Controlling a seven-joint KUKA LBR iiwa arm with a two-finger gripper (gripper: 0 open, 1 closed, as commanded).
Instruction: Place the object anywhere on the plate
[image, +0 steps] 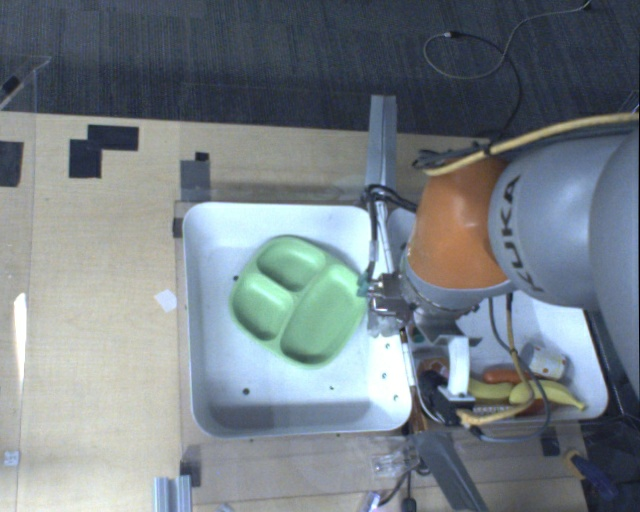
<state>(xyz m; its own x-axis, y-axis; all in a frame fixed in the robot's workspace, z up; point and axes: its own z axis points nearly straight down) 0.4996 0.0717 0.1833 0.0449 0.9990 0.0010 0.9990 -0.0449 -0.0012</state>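
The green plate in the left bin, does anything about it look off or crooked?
Slightly. The green plate sits turned at an angle to the left bin, pushed toward its right wall rather than centred. No damage or spill is visible.

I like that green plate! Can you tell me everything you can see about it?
The green plate is light green and looks like smooth plastic. It has rounded corners and three hollow sections, two smaller ones and one bigger. It lies flat, turned at a slant, inside the left white bin, nearer its right side. Nothing lies in its sections.
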